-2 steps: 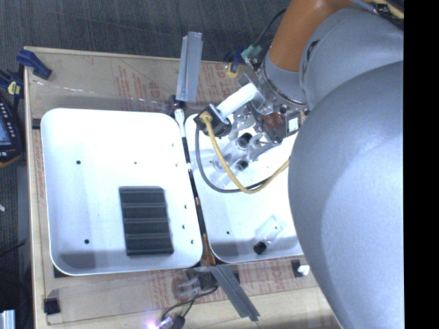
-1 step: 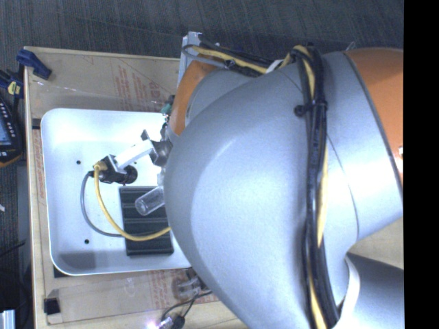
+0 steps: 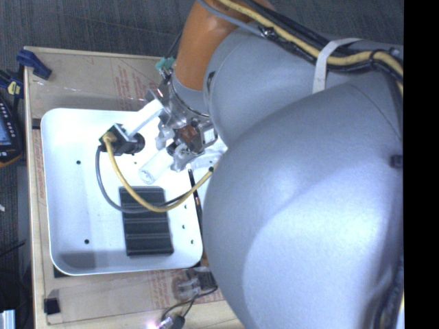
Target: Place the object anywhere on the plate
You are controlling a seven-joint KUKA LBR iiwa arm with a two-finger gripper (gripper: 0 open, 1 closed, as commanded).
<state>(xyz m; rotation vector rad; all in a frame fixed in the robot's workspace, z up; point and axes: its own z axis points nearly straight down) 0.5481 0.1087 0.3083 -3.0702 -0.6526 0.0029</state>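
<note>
Black and ribbed, the flat rectangular block [image 3: 146, 223], which we take for the task's object, lies on the floor of the left shallow white bin [image 3: 68, 184], near the grey arm's two-finger gripper [image 3: 154, 157]. We cannot tell whether that gripper is open or closed. We judge the task barely begun: the grasp, the lift and the carry to the plate are all left.
</note>
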